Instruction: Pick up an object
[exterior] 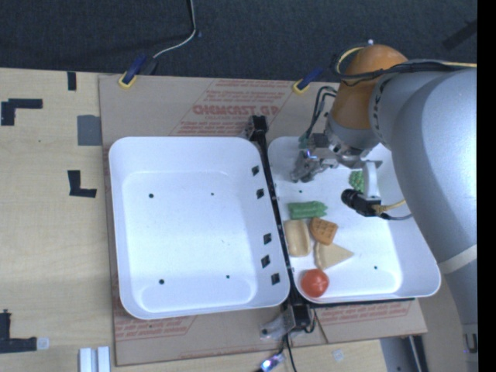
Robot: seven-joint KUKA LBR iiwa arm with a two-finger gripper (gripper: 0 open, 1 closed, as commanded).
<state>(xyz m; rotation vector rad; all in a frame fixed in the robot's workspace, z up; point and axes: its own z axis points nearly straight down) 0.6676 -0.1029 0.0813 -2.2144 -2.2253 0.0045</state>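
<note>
White plastic bins are sitting side by side on the desk, the left bin (pixel 186 223) bare-floored. In the right bin (pixel 387 273), a green piece (pixel 308 208), tan pieces (pixel 310 239) and a red ball (pixel 314 283) are lying below the hovering jaws (pixel 304 169), grip impossible to tell.

The only readable thing is sitting on the brown cardboard sheet (pixel 225 107) under the bins — faded red print showing what looks like "CHEMCAST", upside down-ish. More red print is running along its bottom edge — too blurry to read.
</note>
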